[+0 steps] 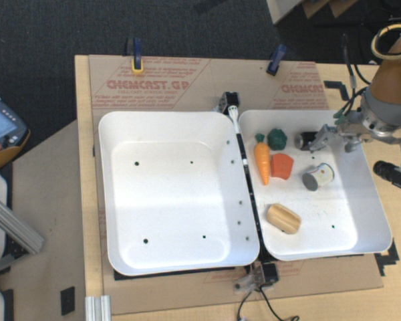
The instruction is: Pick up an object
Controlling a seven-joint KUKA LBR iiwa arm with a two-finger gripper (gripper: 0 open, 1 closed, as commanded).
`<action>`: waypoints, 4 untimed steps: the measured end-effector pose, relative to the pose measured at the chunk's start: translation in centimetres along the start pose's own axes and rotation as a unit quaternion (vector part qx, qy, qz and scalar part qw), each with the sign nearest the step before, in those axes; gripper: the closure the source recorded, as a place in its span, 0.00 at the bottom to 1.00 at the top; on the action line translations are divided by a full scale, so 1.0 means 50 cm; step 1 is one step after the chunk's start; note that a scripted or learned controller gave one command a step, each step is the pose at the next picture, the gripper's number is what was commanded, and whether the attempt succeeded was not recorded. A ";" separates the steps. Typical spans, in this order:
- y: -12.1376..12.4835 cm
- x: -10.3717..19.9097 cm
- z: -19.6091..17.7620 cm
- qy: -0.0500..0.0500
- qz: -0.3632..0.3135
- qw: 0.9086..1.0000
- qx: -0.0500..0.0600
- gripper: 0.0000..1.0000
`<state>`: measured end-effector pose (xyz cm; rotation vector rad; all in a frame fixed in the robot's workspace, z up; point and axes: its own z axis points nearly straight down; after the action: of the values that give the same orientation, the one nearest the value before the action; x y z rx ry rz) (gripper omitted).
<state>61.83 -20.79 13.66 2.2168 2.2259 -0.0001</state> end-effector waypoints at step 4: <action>0.098 -0.032 -0.198 -0.002 0.001 1.000 -0.002 1.00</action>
<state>66.75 -22.36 23.58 2.2146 2.2212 -0.0007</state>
